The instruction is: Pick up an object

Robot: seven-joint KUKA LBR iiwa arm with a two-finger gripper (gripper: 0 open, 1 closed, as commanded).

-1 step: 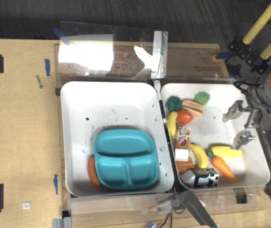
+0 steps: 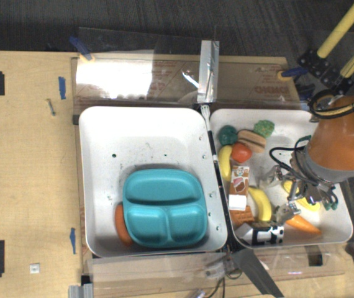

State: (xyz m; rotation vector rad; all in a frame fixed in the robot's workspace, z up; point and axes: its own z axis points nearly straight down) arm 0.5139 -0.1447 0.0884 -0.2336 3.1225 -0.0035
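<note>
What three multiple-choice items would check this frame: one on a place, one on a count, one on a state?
1. Where does the teal divided tray lie?
A. left bin
B. right bin
C. on the cardboard

2. How many compartments does the tray show?
A. two
B. three
C. five

3. Where is the gripper?
A. over the left bin
B. outside both bins
C. low in the right bin among the toy food

Key: 1 A, it sits in the left bin. 2 B, one long section above two smaller ones. 3 C, it hangs by a banana and a carrot.
</note>
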